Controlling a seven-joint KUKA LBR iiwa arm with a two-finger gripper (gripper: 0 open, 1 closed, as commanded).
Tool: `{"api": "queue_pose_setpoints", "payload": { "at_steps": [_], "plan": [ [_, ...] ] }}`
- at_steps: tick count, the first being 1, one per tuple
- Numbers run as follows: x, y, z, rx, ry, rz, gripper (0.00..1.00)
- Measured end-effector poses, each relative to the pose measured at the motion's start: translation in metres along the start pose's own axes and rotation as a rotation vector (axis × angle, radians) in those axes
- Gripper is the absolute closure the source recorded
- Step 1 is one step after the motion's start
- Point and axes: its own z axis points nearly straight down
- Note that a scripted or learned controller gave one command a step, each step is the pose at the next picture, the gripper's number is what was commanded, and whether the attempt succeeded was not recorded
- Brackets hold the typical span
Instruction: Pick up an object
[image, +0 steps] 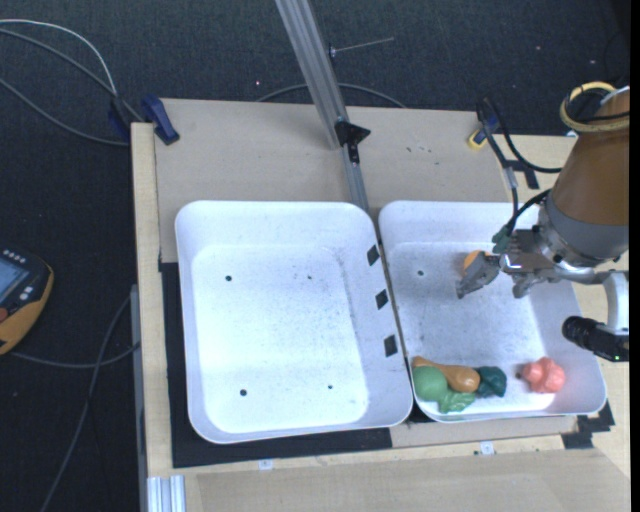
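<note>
1. We see the arm (592, 190) reach in from the right over the right bin (440, 225), its gripper (502, 278) low above the bin's middle floor.
2. The two fingers stand spread apart, one ending near the left (470, 285), the other toward the right; nothing lies between them, so we read the hand as open and empty.
3. A small orange piece (472, 261) sits just behind the left finger; we cannot tell whether it is a loose object or part of the tool.
4. The candidate objects lie together along the near wall: a green toy (436, 387), an orange one (458, 377) touching it, a dark teal one (492, 380) just beside, and a pink one (543, 374) apart toward the corner.
5. We judge that they cluster there because the bin floor slopes or earlier handling pushed them to the wall; the wall may hinder a finger from getting beside them.
6. The left bin (200, 230) holds only dark specks.
7. The arm's upper links are cut off at the frame's right; a black part (595, 335) below the wrist is hard to identify.
</note>
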Motion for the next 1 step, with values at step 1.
{"api": "queue_pose_setpoints", "payload": {
  "at_steps": [1],
  "plan": [
    [-0.0664,-0.0341,0.0096,0.001,-0.002,0.005,0.00]
  ]
}}
